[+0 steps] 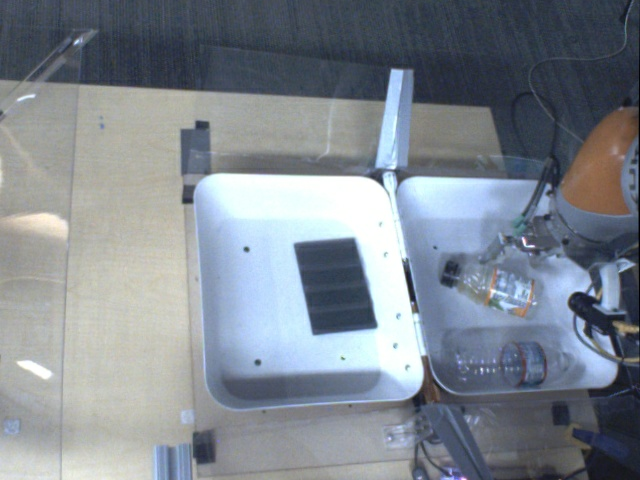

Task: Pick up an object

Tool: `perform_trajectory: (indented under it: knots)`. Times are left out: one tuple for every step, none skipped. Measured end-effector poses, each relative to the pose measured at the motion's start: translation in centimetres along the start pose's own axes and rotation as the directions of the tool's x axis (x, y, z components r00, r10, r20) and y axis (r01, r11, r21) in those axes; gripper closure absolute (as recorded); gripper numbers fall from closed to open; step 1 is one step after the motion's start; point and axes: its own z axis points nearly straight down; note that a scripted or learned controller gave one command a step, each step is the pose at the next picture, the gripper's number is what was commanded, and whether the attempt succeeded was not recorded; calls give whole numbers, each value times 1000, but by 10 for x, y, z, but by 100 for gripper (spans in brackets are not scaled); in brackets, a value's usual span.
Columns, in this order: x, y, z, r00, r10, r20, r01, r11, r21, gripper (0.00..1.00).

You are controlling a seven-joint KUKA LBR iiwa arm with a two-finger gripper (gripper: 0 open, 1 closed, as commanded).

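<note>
White plastic forms the two shallow bins on the pale wooden bench [110,298], set side by side. The left bin [225,268] holds a flat, dark grey ribbed rectangular pad [335,285], lying slightly tilted near its middle. The right bin [430,218] holds two bottles. A small clear plastic bottle with a dark cap and an orange-and-white label [492,285] lies on its side near the bin's middle, cap pointing left. A larger clear plastic bottle with a grey-blue label band [497,362] lies on its side along the bin's near edge, apart from the first.

The grey arm with its orange band [603,173] reaches in from the right over the right bin. Its two-finger gripper [527,238] sits just above and right of the small bottle, close to that bottle's base. How far the gripper is spread cannot be told, and no object is seen gripped.
</note>
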Motion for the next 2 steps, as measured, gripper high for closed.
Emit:
perform_trajectory:
  knots:
    - [34,-3,-25,965,-261,-1,261,965,1,0]
    - [72,-68,-3,937,-349,5,349,937,-7,0]
